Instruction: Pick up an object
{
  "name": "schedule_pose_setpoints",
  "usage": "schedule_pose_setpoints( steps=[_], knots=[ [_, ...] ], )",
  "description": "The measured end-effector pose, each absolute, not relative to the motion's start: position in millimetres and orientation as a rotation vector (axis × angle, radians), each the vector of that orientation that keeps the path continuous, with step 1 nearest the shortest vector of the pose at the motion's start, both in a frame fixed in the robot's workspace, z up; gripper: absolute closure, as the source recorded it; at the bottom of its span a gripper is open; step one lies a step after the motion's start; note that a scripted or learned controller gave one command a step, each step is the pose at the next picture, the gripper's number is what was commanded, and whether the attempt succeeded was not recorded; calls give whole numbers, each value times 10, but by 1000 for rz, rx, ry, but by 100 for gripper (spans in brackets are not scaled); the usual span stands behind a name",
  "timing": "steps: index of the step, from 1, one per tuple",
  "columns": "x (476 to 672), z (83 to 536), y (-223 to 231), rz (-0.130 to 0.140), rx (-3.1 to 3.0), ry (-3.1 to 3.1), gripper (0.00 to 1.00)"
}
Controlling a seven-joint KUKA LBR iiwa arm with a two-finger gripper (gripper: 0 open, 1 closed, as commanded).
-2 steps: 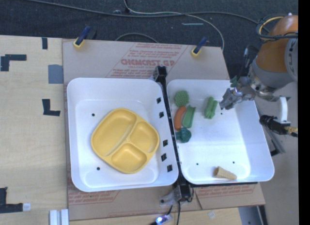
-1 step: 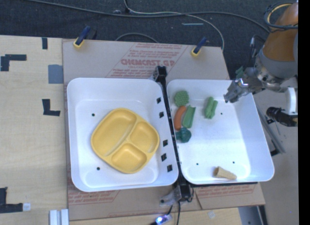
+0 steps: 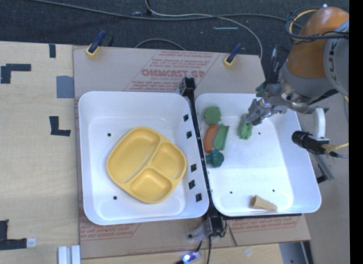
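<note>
Overhead view of the worktop [image 3: 34,143] with two white bins. The arm [image 3: 317,47] enters from the right, its gripper [image 3: 253,115] lowered over the upper part of the right bin [image 3: 283,172]. A small green block [image 3: 245,129] sits at the tips of the jaws, which look closed narrowly on its upper end, though the contact is too small to confirm. Along the right bin's left wall lie a green ridged piece [image 3: 212,114], an orange piece [image 3: 210,137], a dark green bar [image 3: 220,137] and a teal lump [image 3: 215,158]. A tan wedge [image 3: 263,203] rests near the front edge. The left bin [image 3: 96,109] holds a yellow divided plate [image 3: 147,164].
</note>
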State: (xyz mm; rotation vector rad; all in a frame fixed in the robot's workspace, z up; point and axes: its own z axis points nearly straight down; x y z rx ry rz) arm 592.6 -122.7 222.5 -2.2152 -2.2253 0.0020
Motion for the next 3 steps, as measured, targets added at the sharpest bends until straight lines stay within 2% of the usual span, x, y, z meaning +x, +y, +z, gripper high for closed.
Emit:
schedule_pose_setpoints(
  steps=[1, 3],
  knots=[
    [5682, 2224, -743, 3, -2217, -2224, 100],
    [5476, 2052, 356, 2, -2213, -2226, 100]
  ],
)
